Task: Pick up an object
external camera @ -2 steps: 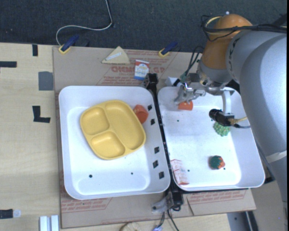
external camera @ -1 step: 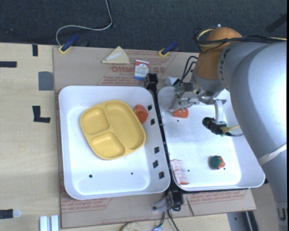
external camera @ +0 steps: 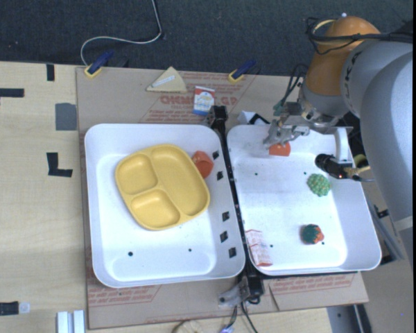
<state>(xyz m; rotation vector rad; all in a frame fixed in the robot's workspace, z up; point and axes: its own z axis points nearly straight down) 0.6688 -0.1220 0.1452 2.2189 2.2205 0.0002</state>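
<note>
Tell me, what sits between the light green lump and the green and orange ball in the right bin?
Nothing: the camera view shows bare white bin floor between the light green lump and the green and orange ball.

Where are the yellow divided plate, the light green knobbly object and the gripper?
yellow divided plate (external camera: pixel 162 185), camera view, central ridge.
light green knobbly object (external camera: pixel 319 184), camera view, its middle.
gripper (external camera: pixel 280 136), camera view, between its fingertips.

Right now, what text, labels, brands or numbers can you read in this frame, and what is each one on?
No text reads clearly.
Cardboard sheet: red print behind the bins, too blurred to read.
Same cardboard, front edge: red print, too blurred to read.
Small carton: red, white and blue label, too small to read.
Packet in the right bin: red marks, unreadable.
Yellow tray: no marking.
</note>
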